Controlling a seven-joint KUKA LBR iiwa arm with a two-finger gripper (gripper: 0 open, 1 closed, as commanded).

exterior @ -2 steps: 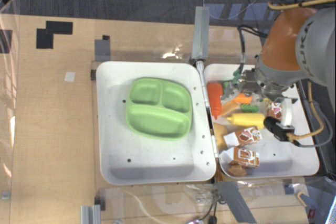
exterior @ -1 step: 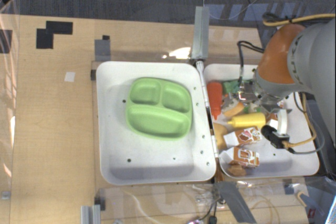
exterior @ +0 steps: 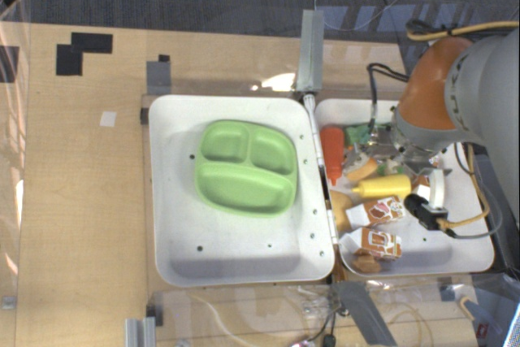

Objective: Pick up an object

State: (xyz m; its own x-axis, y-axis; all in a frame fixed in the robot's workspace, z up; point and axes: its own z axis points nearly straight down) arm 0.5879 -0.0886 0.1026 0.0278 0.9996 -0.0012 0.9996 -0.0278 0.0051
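I can't tell my tool's (exterior: 388, 149) state; it sits just above the yellow bottle (exterior: 383, 186) in the right bin (exterior: 467, 252). I'd descend straight, centring on the bottle, clear of the orange carrot (exterior: 332, 150) to its left.

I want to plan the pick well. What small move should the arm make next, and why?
Probably a short, straight descent. The arm hangs over the right bin, above the crowded toys: a yellow piece, an orange carrot. The yellow piece lies on top, nearest the wrist, so it looks the easiest target. The left bin bears a green tray.
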